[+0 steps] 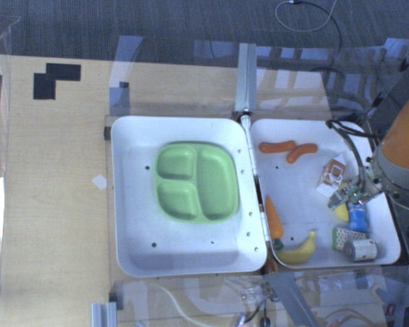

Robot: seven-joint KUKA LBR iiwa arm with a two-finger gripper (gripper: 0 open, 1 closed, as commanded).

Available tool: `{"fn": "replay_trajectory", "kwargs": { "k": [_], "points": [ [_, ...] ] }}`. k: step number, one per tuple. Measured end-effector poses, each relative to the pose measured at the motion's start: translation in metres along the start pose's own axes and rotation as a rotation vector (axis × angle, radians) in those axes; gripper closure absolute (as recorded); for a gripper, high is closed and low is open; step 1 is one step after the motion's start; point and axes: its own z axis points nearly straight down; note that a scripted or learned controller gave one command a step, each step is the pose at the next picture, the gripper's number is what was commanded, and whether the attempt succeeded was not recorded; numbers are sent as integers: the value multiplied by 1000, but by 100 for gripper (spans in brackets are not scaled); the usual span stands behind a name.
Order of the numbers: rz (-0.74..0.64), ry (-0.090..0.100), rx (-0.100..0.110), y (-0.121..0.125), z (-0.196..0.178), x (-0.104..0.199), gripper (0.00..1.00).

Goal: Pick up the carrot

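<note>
A robotics lab is indicated: two shallow white plastic bins [123,203] are set on a pale wooden bench [48,182] at frame centre, clear acrylic guard panels [7,60] surround it, and loose cables [313,12] trail across grey carpet [157,5] above.

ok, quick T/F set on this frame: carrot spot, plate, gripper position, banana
1. The carrot lies in the right bin, against its left wall. True.
2. The green divided plate sits in the right bin. False: it sits in the left bin.
3. The gripper is directly over the carrot. False: it is at the right side of the right bin, near the blue item, well apart from the carrot.
4. The banana lies near the carrot's lower end, by the bin's front edge. True.
5. Two sausages lie at the far end of the right bin. True.
6. The carrot is on the plate. False: it rests on the right bin's floor.
</note>
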Motion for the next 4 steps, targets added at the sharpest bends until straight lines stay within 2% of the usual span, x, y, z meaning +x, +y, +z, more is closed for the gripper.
{"fn": "replay_trajectory", "kwargs": {
  "k": [1, 2, 3, 4],
  "points": [
    [-257, -1, -1, 16, -3, 22, 100],
    [-217, -1, -1, 18, 23, -17, 100],
    [-661, -1, -2, 18, 12, 36, 100],
    [-599, -2, -3, 24, 1, 48, 100]
  ]
}}
